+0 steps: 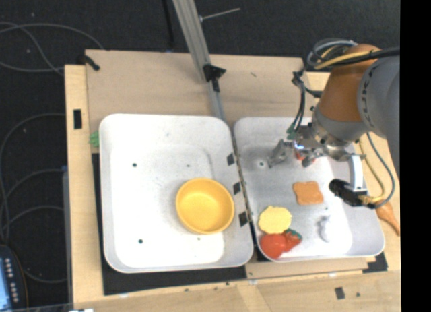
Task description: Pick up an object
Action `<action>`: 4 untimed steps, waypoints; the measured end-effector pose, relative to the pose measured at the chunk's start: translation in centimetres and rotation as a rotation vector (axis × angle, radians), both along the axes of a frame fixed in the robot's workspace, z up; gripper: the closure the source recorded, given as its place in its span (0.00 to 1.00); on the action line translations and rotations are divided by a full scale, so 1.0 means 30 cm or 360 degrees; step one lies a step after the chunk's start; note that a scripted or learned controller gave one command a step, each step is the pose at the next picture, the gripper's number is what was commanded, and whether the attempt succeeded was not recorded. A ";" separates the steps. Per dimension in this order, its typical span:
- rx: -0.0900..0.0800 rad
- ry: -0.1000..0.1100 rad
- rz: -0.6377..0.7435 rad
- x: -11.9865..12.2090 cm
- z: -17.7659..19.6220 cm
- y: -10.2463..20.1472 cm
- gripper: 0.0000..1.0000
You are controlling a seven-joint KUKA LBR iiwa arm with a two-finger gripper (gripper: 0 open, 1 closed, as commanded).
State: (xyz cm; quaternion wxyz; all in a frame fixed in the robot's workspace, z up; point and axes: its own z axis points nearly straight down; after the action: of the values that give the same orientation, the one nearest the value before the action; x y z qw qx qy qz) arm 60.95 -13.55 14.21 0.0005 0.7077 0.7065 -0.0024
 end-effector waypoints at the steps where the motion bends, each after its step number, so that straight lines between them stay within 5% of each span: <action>1: 0.0004 -0.0010 -0.0005 0.005 0.046 0.001 1.00; 3: 0.0006 -0.0015 0.0009 0.031 0.369 0.024 1.00; 4: 0.0007 -0.0005 0.0013 0.046 0.333 0.184 1.00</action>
State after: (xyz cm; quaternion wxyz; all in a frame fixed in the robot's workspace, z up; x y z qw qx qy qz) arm 62.32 -8.02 24.21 0.0002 0.7049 0.7093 0.0002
